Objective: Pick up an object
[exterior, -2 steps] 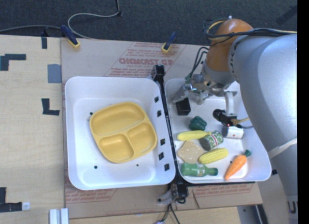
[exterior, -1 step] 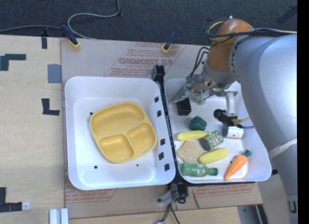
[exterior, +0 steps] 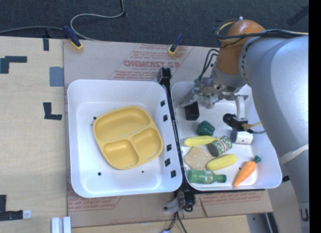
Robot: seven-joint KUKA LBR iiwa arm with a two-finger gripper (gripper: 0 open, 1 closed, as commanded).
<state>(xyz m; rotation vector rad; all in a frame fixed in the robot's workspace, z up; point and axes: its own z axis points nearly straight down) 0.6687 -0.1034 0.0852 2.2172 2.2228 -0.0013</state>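
Green bottle [exterior: 206, 177] nearest — end effector [exterior: 192, 107] above right bin [exterior: 268, 169], finger spread indiscernible, nothing visibly held.

I read red print, "CHEMCAST GP", on the brown cardboard sheet [exterior: 150, 64] under my bins (the smaller red lines stay too blurred to read).

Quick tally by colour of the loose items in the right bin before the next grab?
Yellow: 2, the banana and the corn cob
Green: 3, the bottle, the pepper and the can
Orange: 1, the carrot
Tan: 1, the bread slice
White: 1, the small tube
Total: 8
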